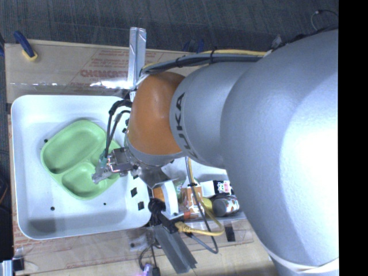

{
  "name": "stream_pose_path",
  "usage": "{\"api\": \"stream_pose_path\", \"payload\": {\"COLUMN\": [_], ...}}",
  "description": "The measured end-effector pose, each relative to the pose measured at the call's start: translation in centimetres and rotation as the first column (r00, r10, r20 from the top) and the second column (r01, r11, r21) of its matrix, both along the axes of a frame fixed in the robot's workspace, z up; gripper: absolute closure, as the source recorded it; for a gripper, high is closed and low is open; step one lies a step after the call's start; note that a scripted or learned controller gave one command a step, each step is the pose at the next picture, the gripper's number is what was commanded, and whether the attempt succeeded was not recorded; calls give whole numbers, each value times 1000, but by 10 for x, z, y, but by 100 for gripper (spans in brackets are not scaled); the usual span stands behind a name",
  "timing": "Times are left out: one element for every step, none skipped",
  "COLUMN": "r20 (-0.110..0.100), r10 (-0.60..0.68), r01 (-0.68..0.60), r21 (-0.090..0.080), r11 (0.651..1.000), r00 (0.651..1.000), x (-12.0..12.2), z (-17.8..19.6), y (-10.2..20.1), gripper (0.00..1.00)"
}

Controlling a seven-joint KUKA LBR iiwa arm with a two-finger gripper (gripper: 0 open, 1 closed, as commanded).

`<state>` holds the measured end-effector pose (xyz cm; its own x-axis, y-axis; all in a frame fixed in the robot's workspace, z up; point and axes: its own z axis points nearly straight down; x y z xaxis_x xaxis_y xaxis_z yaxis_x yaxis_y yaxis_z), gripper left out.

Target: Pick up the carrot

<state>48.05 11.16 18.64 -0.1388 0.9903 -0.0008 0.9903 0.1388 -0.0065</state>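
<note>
Claw (105,170) over the green dish's (72,154) right edge, grip state unclear, open floor in left bin (29,211).

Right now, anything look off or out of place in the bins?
Nothing looks spilled or damaged. The green two-compartment dish lies flat in the left bin, at an angle to its walls. The arm covers most of the right bin, so its contents, carrot included, can't be checked.

Green dish (72,151) crowds the left bin (29,171); arm (241,119) perhaps blocks the rest.
</note>
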Motion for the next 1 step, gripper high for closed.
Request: {"api": "stream_pose_path", "payload": {"r20": [7], "r10": [234], "r01": [-234], "r21": [2], "r11": [972], "r00": [972], "x": [72], "z": [209], "y": [57], "gripper": [0]}}
